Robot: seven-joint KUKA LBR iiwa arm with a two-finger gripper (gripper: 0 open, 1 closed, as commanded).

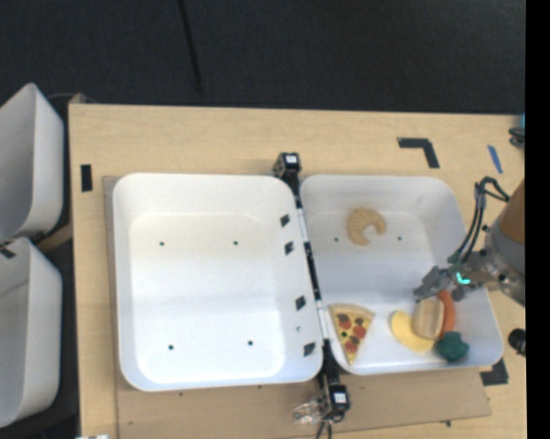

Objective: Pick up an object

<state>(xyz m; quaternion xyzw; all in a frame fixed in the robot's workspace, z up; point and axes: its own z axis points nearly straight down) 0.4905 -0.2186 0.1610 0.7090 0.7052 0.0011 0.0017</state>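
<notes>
Two bins: shallow white plastic trays side by side on the pale wooden bench, meeting along a clipped middle seam.
Left bin: bare white floor with four small dark dots.
Right bin: carries all the toy food.
Tan croissant-shaped toy: near the far wall of the right bin, well apart from the rest.
Pizza slice toy with red and green toppings: in the near left corner of the right bin, beside the seam.
Yellow banana-shaped toy: along the near wall, just right of the pizza slice.
Tan bread-like block: touching the banana, under the gripper.
Orange carrot toy with green top: near right corner, beside the block.
Grey two-finger gripper: low over the block and carrot; whether it is spread or clamped, I cannot tell.
</notes>
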